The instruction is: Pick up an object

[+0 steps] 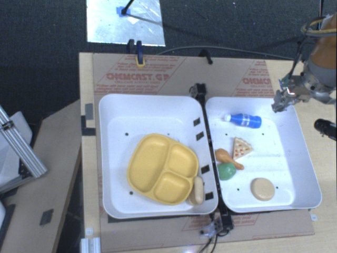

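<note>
Two white bins sit side by side at mid-frame. The left bin holds one yellow divided tray and one pale bread roll touching the tray's lower right corner. The right bin holds five things: one blue bottle lying on its side near the upper wall, one pizza slice, one chicken drumstick, one green round piece partly tucked under the drumstick, and one tan cookie at lower right. The gripper hovers at the right bin's upper right corner, holding nothing; how far it is open I cannot tell. The arm is cut off by the frame's right edge.
</note>
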